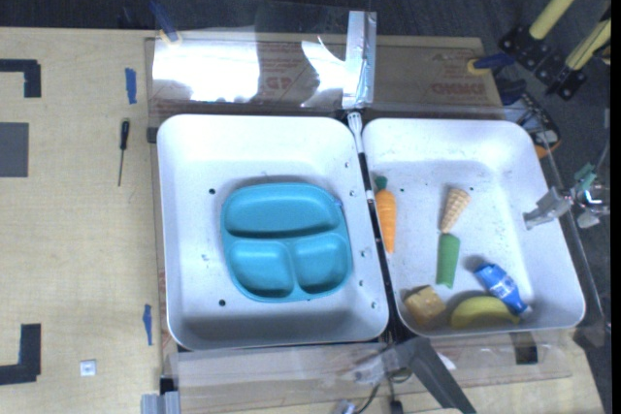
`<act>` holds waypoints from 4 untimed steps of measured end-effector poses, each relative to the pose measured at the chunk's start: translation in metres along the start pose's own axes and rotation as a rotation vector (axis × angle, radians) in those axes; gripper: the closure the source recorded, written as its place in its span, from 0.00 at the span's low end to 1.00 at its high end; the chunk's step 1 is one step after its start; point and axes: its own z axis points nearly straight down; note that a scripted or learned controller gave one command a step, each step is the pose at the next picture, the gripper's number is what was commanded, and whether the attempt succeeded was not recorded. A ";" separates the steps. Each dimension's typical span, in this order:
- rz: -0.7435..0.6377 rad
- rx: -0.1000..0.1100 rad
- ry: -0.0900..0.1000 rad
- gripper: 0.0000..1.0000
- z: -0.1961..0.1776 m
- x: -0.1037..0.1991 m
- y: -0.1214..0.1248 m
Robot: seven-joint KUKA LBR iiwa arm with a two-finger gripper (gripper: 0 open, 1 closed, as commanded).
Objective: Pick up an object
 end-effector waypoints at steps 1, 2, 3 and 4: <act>0.008 0.005 0.001 0.00 0.098 0.037 -0.013; 0.005 -0.009 -0.001 0.00 0.152 0.123 -0.009; 0.003 -0.006 -0.002 0.00 0.129 0.088 0.079; -0.032 -0.006 -0.002 0.00 0.153 0.082 0.105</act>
